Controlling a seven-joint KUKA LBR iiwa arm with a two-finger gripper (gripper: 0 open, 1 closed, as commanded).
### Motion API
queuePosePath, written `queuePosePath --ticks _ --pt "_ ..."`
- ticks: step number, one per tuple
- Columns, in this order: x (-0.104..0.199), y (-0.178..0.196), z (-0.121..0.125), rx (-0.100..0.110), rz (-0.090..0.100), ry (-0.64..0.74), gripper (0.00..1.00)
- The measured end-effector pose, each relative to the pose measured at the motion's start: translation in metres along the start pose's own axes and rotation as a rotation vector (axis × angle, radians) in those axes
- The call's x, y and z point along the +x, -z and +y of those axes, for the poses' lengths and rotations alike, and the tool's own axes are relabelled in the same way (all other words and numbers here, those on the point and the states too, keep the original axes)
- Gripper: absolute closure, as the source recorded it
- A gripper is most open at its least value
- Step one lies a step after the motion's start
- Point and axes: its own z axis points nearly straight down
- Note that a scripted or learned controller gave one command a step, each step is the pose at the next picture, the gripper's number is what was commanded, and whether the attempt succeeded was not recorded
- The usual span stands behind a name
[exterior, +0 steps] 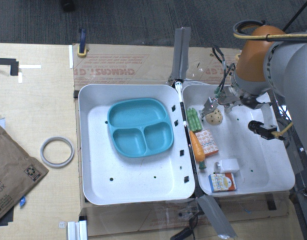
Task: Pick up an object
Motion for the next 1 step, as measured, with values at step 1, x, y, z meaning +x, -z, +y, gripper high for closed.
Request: queuePosePath --ticks 1 --pt "-0.002 0.0128 0.002 -0.008 -0.005 -0.001 1.0"
